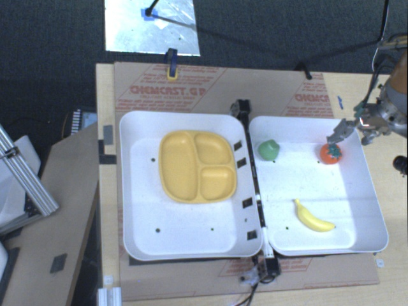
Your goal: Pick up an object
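Observation:
In the right bin [357, 190], a red tomato-like toy [329, 153] with a green top lies near the far right. My gripper [351, 137] hangs just above and to the right of it, at the bin's far right edge. Its two fingers are spread apart and open, and nothing sits between them. A green round toy [269, 149] rests at the bin's far left. A yellow banana [313, 218] lies toward the near side.
The left bin [137, 196] holds a yellow divided plate [196, 166]. A black clip strip [250, 177] runs between the two bins. A silver sheet [152, 18] lies on the dark floor beyond the bench.

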Robot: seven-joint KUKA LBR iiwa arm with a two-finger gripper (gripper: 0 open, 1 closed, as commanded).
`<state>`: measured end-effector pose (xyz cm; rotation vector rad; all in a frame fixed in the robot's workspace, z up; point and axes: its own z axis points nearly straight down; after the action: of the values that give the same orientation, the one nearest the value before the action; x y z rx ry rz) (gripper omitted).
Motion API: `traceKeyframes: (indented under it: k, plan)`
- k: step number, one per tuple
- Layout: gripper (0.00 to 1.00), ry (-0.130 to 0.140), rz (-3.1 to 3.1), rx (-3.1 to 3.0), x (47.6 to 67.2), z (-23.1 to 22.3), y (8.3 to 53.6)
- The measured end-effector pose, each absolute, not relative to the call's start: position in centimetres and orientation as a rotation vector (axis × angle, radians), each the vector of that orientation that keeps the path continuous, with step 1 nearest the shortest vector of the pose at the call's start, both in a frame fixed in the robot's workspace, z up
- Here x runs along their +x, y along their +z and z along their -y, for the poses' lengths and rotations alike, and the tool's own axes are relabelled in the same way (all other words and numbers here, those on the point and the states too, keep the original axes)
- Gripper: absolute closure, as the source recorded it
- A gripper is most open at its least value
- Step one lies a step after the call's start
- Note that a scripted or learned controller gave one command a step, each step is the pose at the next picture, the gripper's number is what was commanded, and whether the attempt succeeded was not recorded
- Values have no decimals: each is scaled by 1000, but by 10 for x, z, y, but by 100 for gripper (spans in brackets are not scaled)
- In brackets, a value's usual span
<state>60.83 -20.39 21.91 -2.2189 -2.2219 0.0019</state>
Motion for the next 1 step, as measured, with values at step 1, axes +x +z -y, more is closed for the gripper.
traceKeyframes:
  k: [1]
  plan:
    - [0,2,2221,-2219,600,205,160]
